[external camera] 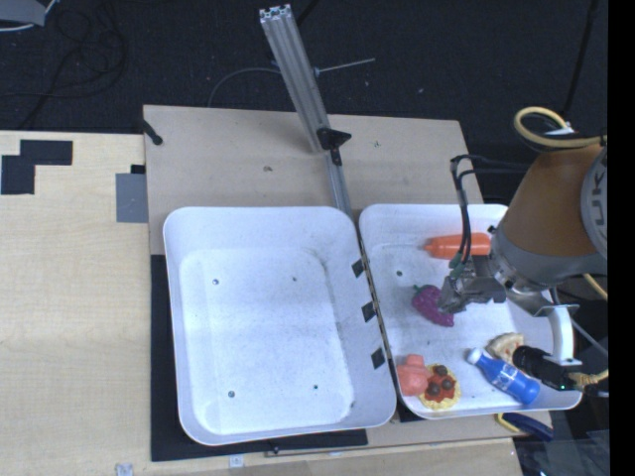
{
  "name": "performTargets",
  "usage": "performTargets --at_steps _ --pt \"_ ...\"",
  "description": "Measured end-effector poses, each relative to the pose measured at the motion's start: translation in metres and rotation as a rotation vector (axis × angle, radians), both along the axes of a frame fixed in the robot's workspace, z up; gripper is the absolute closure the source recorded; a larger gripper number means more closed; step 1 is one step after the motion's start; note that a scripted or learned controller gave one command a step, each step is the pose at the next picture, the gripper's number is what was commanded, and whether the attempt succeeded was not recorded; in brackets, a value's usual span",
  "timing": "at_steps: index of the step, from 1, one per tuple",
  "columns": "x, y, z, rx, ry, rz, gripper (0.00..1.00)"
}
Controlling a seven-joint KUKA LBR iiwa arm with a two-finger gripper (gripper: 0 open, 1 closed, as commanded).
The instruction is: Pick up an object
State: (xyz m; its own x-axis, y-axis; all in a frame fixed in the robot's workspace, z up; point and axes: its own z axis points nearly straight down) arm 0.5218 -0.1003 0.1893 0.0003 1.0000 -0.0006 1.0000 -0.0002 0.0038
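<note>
My gripper [458, 297] hangs low in the right bin [392, 231], right beside a purple object [431, 304] and touching or nearly touching its right side. An orange carrot-like piece [454, 245] lies behind the gripper, toward the bin's far side. A blue bottle [506, 377] rests at the near right corner next to a tan ring-shaped piece [506, 343]. A red object [412, 373] and a small pizza-like toy [440, 388] sit at the near left corner.
The left bin [260, 325] stands beside the right one, joined by black clips [369, 310]. A slanted metal rail [301, 77] rises behind the bins. The arm's orange-banded body [556, 206] overhangs the right bin's right edge.
</note>
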Motion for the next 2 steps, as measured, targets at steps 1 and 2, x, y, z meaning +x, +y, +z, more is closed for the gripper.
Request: performTargets --at_steps 1,2 --pt "-0.004 0.004 0.044 0.000 0.000 0.000 1.00" --pt "-0.004 0.004 0.089 0.000 0.000 0.000 1.00"
